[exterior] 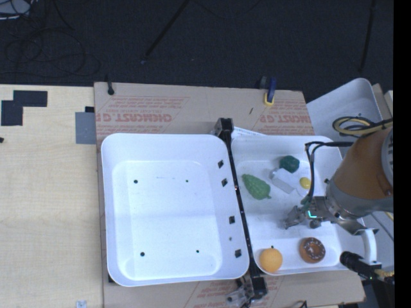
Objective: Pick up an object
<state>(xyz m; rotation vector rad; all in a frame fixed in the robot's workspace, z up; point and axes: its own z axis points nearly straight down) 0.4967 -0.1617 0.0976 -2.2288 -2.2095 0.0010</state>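
Observation:
The right bin [257,145] holds several small objects: a light green leafy piece [256,187], a dark teal lump [289,164], a clear small bottle [280,183], a small yellow item [305,183], an orange ball [270,260] and a brown doughnut-shaped ring [313,249]. My gripper [293,219] hangs low over the bin floor, right of the green piece and above the ring. Nothing shows between its fingers. The arm's orange band [363,169] covers the bin's right side.
The left bin [115,172] lies beside the right one, split from it by a black divider rail [234,197]. Both rest on a cardboard sheet [192,111]. Black cables [350,124] loop at the right, near the arm.

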